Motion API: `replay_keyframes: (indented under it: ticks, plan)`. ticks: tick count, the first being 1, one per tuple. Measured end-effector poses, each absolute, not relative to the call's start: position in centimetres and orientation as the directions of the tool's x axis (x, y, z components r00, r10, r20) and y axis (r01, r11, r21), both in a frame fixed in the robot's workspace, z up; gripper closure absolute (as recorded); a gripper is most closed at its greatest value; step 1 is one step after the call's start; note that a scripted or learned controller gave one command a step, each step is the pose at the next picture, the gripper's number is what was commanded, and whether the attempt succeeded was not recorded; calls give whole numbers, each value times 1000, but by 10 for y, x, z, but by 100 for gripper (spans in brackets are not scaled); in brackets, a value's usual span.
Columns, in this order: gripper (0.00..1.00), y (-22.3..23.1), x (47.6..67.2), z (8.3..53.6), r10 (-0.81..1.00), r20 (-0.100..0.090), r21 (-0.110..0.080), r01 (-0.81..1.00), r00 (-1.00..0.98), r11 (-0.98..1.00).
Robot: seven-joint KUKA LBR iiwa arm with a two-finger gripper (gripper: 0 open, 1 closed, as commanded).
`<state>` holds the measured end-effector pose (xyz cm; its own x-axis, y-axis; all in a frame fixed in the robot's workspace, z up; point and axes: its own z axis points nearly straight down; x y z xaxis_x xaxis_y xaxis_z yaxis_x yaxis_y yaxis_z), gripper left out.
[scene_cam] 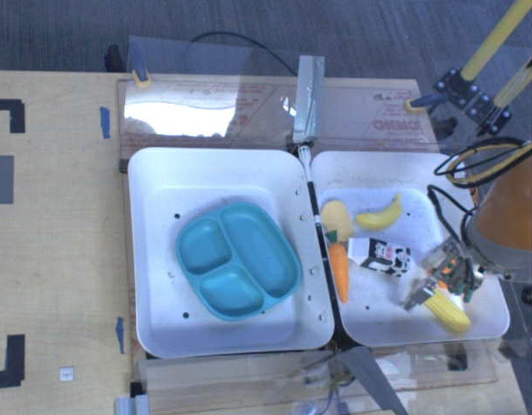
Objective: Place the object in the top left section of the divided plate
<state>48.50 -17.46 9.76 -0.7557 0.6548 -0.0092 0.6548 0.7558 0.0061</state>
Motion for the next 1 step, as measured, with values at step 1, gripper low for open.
replay_keyframes:
  ticks: [1]
  plan:
    - [0, -175, 485, 98, 655, -9, 6, 655, -756, 756]
